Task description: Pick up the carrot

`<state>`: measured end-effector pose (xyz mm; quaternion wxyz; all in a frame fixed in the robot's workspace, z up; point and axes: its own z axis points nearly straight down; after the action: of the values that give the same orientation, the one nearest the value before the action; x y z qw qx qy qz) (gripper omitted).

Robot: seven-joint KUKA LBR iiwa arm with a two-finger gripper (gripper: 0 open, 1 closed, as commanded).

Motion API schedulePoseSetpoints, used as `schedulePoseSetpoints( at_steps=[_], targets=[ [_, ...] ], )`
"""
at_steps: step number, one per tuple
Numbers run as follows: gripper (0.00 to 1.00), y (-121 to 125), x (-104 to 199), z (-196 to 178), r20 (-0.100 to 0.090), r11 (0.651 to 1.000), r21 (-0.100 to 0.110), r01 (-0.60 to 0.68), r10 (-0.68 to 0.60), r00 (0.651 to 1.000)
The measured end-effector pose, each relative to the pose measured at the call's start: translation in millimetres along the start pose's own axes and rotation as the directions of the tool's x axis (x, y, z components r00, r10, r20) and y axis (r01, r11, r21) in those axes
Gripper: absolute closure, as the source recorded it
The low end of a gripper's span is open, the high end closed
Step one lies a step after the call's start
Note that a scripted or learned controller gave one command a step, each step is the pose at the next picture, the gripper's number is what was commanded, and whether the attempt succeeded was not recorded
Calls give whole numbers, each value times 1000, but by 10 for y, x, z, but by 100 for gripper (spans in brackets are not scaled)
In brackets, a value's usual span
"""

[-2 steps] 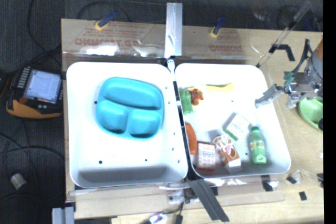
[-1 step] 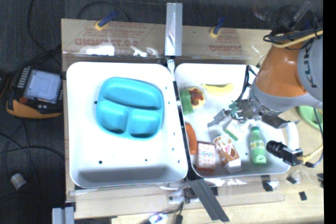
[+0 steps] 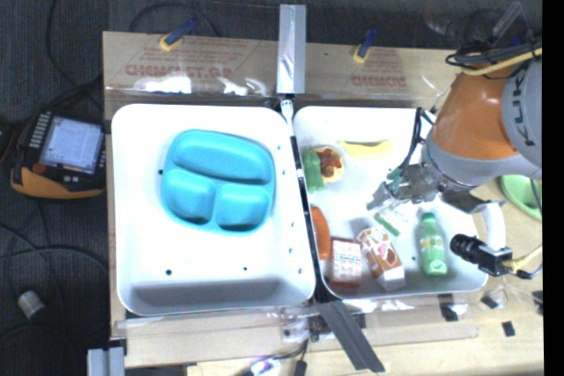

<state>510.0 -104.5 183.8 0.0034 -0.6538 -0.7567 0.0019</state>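
Currently we hover our gripper (image 3: 394, 194) in the right bin (image 3: 401, 119), its fingers spread and holding nothing. Beyond them to the view's left, well apart, the carrot (image 3: 321, 232) lies against the bin's left wall, long axis along it, snack boxes (image 3: 366, 258) crowding its near end; farther left sits the blue tray (image 3: 217, 180).
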Motion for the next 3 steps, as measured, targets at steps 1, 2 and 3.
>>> schedulePoseSetpoints(
  at_steps=[1, 2, 3],
  targets=[
    [100, -4, 3, -79, -2, 1000, 4, 0, 0, 1000],
    [100, -8, 7, -158, -3, 1000, 8, 1, 0, 1000],
    [100, -11, 10, -237, -5, 1000, 11, 1, -1, 1000]
  ],
)
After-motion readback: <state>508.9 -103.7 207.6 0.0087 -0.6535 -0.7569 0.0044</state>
